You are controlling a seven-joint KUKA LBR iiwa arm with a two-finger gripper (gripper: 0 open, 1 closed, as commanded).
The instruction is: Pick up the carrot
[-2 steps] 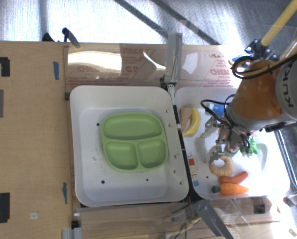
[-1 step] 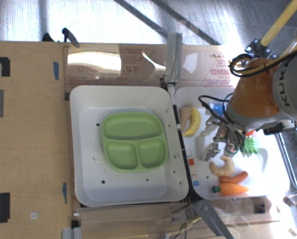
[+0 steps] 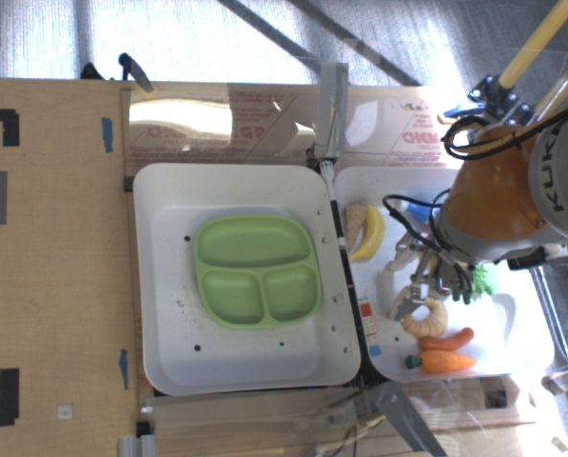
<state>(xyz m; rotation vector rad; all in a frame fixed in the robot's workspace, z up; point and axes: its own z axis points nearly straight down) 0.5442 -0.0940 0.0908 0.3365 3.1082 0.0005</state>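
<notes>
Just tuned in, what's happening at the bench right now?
The arm's gripper is down in the right bin, above a bagel-like ring. The carrot lies untouched near the bin's front edge, beside a red sausage-like piece. A banana lies farther back. The left bin holds a green divided plate.

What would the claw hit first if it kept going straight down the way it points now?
Probably the tan ring-shaped toy right under the claw, not the carrot, which lies a little nearer the bin's front edge. Depth is hard to judge from above.
</notes>
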